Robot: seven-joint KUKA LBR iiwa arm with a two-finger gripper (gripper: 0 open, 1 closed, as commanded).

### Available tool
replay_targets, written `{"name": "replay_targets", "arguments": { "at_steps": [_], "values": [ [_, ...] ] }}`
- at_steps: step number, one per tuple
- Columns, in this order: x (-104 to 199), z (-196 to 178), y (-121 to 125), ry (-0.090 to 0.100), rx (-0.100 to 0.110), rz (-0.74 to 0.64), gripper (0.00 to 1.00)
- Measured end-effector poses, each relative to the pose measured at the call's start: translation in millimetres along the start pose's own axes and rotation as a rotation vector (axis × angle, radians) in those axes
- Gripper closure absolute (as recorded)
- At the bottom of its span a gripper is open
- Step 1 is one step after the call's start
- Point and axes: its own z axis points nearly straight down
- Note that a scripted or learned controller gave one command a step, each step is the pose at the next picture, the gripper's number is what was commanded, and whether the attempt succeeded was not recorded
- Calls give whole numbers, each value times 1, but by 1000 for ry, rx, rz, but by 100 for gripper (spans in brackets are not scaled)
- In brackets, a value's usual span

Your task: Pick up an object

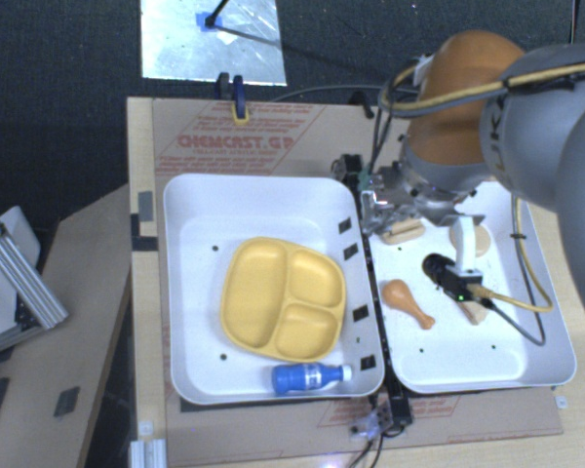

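Over the right bin's [526,359] far-left corner, claw [385,214] hangs low, closure unreadable. Reach step; toy drumstick [408,302] lies nearer the camera, needing a short shift.

Glossy white plastic bins [273,188], matt yellow plastic plate [283,295], smooth blue plastic bottle [307,377].

Arm [536,115] hides the right bin's [541,359] far wall.

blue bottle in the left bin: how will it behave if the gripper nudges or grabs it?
The blue bottle lies on its side by the bin's near wall, so a nudge would probably roll it. It looks like small smooth plastic, likely light and a bit slippery. The yellow divided plate close behind may limit finger room.
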Motion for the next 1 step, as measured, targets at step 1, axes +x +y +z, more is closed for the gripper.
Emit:
{"name": "replay_targets", "arguments": {
  "at_steps": [1],
  "values": [
    [52, -3, 2, 0, -2, 0, 100]
  ]
}}
